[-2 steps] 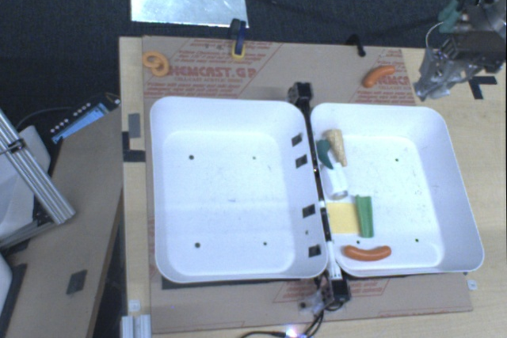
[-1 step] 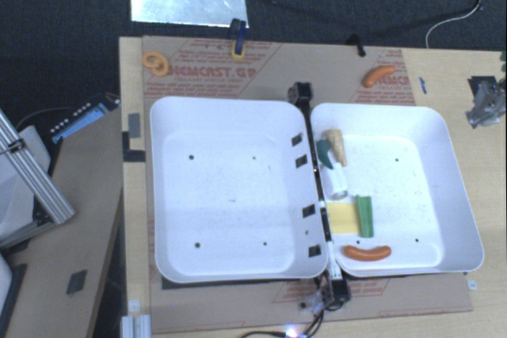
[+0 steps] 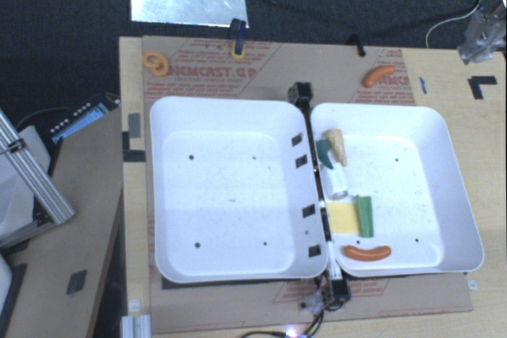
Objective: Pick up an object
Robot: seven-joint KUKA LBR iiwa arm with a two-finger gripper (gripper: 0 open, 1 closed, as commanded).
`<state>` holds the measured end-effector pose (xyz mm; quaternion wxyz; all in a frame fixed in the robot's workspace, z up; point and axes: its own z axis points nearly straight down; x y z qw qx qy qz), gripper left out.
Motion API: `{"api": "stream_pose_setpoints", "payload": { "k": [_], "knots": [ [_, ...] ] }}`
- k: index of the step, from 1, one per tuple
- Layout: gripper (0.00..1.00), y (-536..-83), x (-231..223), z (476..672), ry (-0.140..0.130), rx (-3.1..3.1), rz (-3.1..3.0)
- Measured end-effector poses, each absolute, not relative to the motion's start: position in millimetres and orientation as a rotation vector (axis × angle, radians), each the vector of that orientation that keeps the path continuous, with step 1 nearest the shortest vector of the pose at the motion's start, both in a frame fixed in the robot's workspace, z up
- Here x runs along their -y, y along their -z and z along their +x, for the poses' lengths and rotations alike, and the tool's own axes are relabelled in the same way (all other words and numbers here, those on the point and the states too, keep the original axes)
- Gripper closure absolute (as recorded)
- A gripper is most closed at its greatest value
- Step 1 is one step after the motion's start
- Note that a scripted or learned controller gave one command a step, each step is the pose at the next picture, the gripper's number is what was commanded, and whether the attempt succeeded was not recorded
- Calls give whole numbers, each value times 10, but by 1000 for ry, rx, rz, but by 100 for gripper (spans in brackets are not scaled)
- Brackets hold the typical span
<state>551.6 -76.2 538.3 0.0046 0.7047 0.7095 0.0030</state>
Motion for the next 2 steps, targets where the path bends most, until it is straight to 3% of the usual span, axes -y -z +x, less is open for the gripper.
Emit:
{"api": "stream_pose_setpoints", "payload": {
  "k": [1,2],
  "knots": [
    [100,-5355,858,5126,-3,-2221,2219],
    [100,-3035,509,5023,14,-2233,2225]
  ]
}}
